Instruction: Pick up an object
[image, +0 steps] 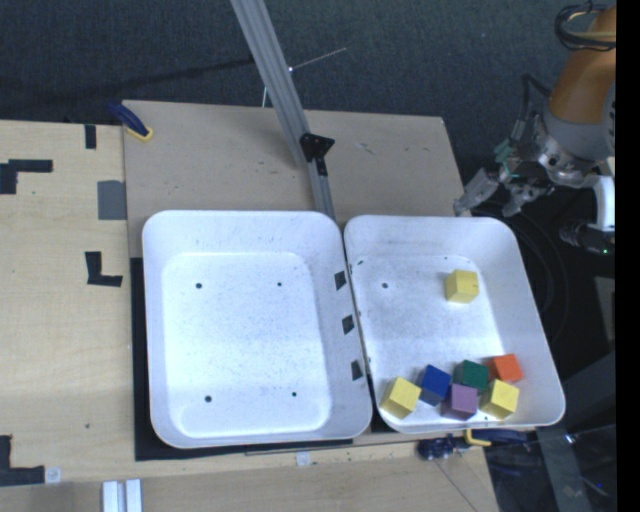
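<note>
Several small cubes lie in the right bin (520, 262). A yellow cube (461, 286) sits alone towards the bin's far side. Along the near edge is a cluster: a yellow cube (402, 396), a blue cube (434, 383), a green cube (471, 375), a purple cube (463, 399), an orange cube (506, 367) and another yellow cube (503, 397). My gripper (493, 197) hangs beyond the bin's far right corner, outside the rim, its fingers spread open with nothing between them.
The left bin (160, 240) stands beside the right one, with dark clips along the shared wall. A slanted metal pole (285, 90) crosses the bench behind the bins. A blue and yellow tool (450, 446) lies just below the right bin.
</note>
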